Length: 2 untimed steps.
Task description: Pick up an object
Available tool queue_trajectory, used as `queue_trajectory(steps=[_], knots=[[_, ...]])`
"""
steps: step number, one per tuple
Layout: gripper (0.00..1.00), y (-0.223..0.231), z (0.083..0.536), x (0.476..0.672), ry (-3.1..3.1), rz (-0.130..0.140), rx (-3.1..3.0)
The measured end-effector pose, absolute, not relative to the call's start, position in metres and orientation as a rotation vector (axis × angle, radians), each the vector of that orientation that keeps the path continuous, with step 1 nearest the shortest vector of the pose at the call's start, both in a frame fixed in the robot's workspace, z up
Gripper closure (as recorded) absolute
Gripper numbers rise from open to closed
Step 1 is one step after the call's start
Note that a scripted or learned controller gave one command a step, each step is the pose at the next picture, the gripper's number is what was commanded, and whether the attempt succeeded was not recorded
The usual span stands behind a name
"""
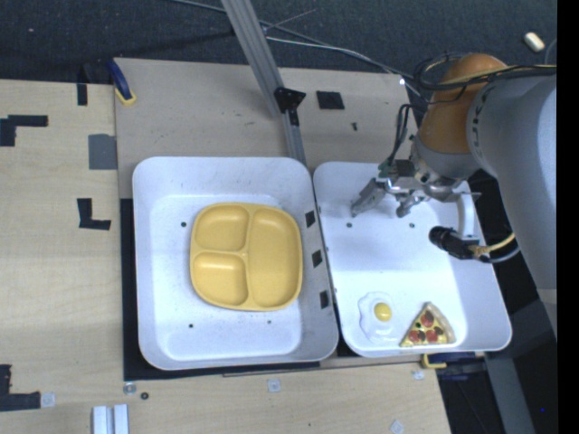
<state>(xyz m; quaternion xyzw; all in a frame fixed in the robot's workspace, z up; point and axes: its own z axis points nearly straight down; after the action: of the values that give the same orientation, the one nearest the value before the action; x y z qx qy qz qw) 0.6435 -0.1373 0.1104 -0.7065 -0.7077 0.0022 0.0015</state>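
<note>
My gripper (384,204) hangs over the back part of the right bin (470,269), its two fingers spread open with nothing between them. A fried egg toy (378,313) and a pizza slice toy (427,326) lie side by side at the front edge of that bin, well below the gripper. A yellow divided plate (246,256) rests in the middle of the left bin (163,242).
A slanted metal post (262,61) rises from behind the bins, near their shared edge. A black cable connector (457,242) hangs off the wrist over the right bin. Tape marks dot the wooden bench on the left.
</note>
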Motion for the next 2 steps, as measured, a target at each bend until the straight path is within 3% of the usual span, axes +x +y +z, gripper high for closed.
queue_trajectory(steps=[1,2], knots=[[1.00,-0.137,0.124,0.644,-2.224,0.004,-2.218],[1.00,-0.137,0.187,0.642,-2.226,-0.004,-2.223]])
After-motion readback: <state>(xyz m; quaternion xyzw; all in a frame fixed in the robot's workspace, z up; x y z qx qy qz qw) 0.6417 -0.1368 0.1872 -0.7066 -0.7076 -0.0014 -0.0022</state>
